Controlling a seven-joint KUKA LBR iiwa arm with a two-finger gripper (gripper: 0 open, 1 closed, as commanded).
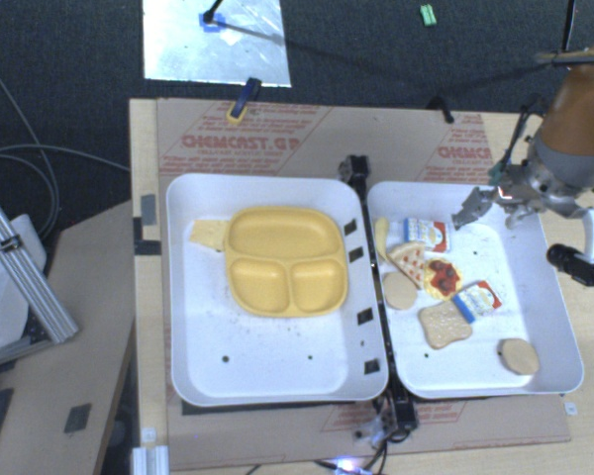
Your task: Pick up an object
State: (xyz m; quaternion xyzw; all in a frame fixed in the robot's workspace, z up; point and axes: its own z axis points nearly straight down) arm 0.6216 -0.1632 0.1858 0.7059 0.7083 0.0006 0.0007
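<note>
The gripper [487, 206] hangs over the far part of the right bin [540, 295], fingers spread wide with nothing between them. Left of it lies a small carton [424, 232]; nearer are a pizza slice [410, 261], a red packet [443, 276], a second carton [472, 300], toast [445, 325] and two cookies [400, 293] [518, 356]. The left bin [193, 364] holds a yellow tray [282, 261].

You look down from one fixed camera above the bench [307, 127], tilted at a slant, far enough back to take in both white bins [178, 295] side by side and the surrounding floor [59, 57].
</note>
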